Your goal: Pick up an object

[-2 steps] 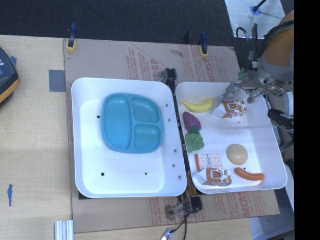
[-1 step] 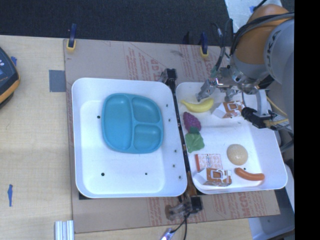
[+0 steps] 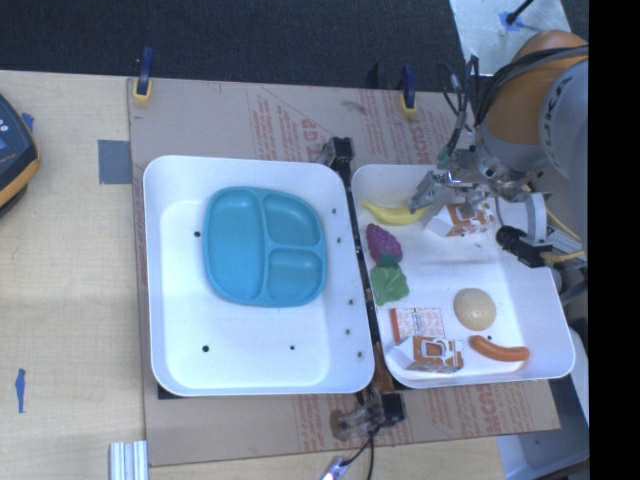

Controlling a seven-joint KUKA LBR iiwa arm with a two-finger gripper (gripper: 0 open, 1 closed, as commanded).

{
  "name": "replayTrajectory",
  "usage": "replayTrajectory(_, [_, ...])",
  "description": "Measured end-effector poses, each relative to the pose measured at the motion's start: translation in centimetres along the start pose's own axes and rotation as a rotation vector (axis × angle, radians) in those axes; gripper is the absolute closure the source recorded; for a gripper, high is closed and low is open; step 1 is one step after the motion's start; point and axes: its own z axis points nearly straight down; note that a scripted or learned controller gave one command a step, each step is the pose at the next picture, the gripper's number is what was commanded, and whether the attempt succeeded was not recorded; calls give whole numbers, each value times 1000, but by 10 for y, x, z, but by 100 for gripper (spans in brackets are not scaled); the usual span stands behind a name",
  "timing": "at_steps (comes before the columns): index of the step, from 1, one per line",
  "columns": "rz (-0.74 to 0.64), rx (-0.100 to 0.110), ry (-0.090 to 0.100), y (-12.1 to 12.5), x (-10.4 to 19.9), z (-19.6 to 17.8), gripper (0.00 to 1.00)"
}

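A blue divided plate (image 3: 265,245) lay in the left bin (image 3: 170,368). In the right bin (image 3: 560,363), from left to right, sat purple grapes (image 3: 383,242) above a green leafy piece (image 3: 389,283), a banana (image 3: 392,212) near the far wall, two small orange-and-white packets (image 3: 425,336), a round bun (image 3: 475,308) and a sausage (image 3: 498,350). The gripper (image 3: 432,190) hung low over the far end of that bin, just beside the banana's right tip and next to another packet (image 3: 466,218); whether it was open or closed could not be told.

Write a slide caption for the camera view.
Robot hand over the right bin, beside a banana; blue plate left.
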Motion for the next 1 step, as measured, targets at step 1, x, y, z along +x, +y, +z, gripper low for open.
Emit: replayTrajectory(1, [-1,-1,3,0,86,-70,0])
